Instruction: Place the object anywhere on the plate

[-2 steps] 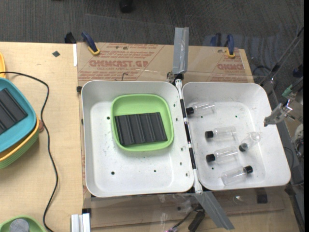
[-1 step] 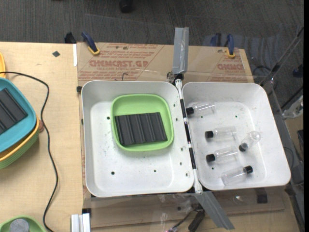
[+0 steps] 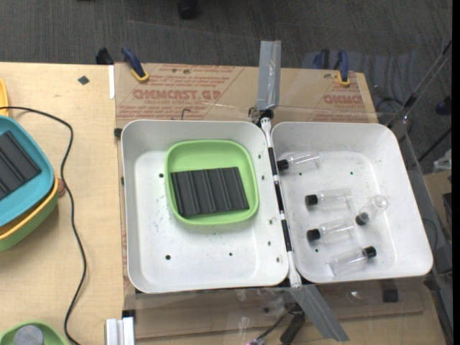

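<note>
One green plate [image 3: 211, 162] in the left bin [image 3: 144, 264]; five clear vials [image 3: 328, 199] in the right bin [image 3: 402, 192].

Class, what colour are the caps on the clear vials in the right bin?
Black caps, seen in the camera view.

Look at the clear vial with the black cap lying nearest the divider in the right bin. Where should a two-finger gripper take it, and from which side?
Probably at mid-body of the vial, from straight above. It lies flat, roughly left to right, black cap toward the divider, so fingers should close across its narrow width. The right bin floor around it is bare, which leaves finger room.
</note>
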`<state>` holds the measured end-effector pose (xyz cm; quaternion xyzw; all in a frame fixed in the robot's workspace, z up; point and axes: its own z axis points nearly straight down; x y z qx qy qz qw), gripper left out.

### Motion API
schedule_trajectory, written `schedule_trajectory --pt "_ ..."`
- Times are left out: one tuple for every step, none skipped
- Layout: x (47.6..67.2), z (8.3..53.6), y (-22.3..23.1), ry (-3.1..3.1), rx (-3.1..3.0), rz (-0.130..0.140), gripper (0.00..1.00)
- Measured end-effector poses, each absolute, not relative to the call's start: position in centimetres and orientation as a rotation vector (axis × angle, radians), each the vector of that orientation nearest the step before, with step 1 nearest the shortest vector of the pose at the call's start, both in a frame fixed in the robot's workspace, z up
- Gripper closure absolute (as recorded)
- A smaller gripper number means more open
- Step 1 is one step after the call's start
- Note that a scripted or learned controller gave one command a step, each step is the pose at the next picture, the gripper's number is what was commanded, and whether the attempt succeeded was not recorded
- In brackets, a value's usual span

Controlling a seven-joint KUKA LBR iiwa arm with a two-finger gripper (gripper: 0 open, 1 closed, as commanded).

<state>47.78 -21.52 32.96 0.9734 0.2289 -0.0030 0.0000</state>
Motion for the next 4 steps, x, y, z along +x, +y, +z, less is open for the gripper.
schedule_trajectory --pt "51.0 36.6 -22.2 0.402 3.116 -0.010 0.00" --pt "56.7 42.8 -22.2 0.321 3.125 -0.010 0.00" --pt "57.2 30.0 -22.2 0.317 3.126 -0.009 0.00" --pt "57.1 26.5 -22.2 0.314 3.128 -0.011 0.00"
